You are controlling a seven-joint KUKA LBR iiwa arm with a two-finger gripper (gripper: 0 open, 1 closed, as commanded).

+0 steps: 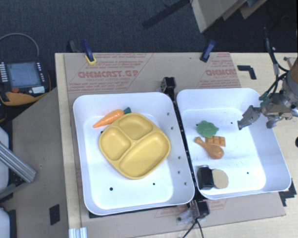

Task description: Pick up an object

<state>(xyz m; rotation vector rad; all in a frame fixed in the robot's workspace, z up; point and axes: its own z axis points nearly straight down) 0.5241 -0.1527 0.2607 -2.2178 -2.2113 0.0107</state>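
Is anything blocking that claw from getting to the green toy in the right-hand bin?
Nothing visible does. The gripper hangs over the right bin, and bare white floor lies between it and the green toy. The orange pieces sit on the toy's other side.

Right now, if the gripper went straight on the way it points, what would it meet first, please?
Probably the broccoli: the gripper points left across the right bin. It may be angled downward and meet the bin floor first; depth is unclear.

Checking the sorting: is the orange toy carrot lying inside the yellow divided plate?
No. The orange toy carrot lies on the left white bin's floor beside the yellow divided plate's rim.
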